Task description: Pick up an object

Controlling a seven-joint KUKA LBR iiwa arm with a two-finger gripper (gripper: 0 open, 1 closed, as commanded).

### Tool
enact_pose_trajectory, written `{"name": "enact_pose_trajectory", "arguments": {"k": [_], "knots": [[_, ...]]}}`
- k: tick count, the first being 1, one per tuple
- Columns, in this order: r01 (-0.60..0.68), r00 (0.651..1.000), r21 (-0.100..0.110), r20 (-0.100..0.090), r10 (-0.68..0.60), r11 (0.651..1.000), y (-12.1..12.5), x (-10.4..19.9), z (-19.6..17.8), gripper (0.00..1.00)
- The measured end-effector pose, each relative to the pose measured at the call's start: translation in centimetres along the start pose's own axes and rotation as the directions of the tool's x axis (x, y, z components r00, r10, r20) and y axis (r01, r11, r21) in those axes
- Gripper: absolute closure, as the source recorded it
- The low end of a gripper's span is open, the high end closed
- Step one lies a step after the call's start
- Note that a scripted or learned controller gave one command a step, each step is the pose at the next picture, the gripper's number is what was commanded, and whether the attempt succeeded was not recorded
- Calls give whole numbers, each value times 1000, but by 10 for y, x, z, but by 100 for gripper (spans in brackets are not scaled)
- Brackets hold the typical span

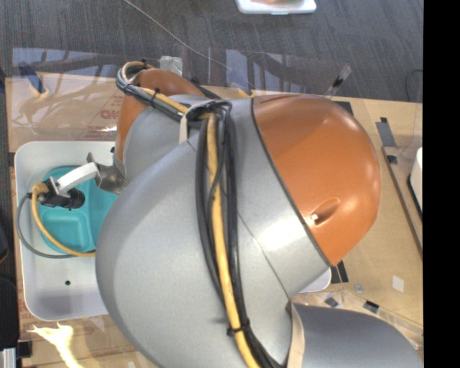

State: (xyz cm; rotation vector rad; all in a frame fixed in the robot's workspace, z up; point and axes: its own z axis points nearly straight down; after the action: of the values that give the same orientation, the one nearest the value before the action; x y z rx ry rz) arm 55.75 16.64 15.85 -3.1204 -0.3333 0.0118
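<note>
My arm [237,223], grey with an orange band, looms close to the camera and hides most of both bins. Past its left side, the gripper [68,212] shows as a teal block hanging over the left white bin [43,305]. A yellow cable [32,233] loops around the block, and a white and black fitting sits on top of it. What lies under the gripper is hidden. A small dark speck [68,282] lies on the bare bin floor in front of it.
The brown bench top [392,244] shows at the right, with black tape marks. A clear sheet [65,93] stands behind the left bin. A white object [277,6] lies on the dark floor at the top.
</note>
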Motion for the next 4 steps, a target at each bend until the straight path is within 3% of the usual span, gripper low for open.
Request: {"name": "enact_pose_trajectory", "arguments": {"k": [1,2,3,4], "knots": [[11,1000,-1,-5,-11,1000,-51,19,-10,100],[3,1000,-2,-3,-3,1000,-61,-33,-22,100],[-6,1000,-8,0,6,1000,-50,5,42,100],[24,1000,-3,-7,-24,1000,-34,87,5,100]]}}
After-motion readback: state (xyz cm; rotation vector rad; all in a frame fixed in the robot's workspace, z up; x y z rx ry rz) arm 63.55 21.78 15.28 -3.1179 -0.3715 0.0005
